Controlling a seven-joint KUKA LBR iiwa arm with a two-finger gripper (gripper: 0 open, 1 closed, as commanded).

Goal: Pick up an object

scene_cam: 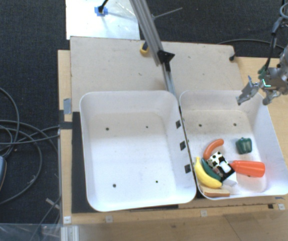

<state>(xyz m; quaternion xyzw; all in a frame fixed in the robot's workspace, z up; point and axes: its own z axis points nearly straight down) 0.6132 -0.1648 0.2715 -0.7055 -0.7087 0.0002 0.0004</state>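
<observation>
Nearest the lens, along the bottom of the camera view, runs the front edge of the bench (pixel 134 220); taking the right bin (pixel 272 134) as landmark for everything below. Left bin (pixel 129 109) sits touching the right bin's left wall, nothing noted inside it. Right bin holds all candidate objects, bunched in its near half, toward its front wall. By size, roughly: orange carrot (pixel 248 168) near the front right corner, long axis running left–right across the bin; yellow banana (pixel 204 173) against the left wall, curving along it toward the front; orange sausage-shaped piece (pixel 213 146) just behind the banana, tilted; black-and-white block (pixel 219 163) between banana and carrot, touching or nearly touching both; small green piece (pixel 243 145) standing apart, toward the bin's middle. Gripper (pixel 258 90) hovers above the bin's far right rim, fingers spread apart with nothing between them. Key relation: every object lies on the near side of the fingers, well apart from them, with the green piece the closest and least crowded. Judgement: next move needs travel toward the bin's front and then down; the carrot would want the fingers straddling its short axis. Cluster crowding is the likely cause of a miss.
</observation>
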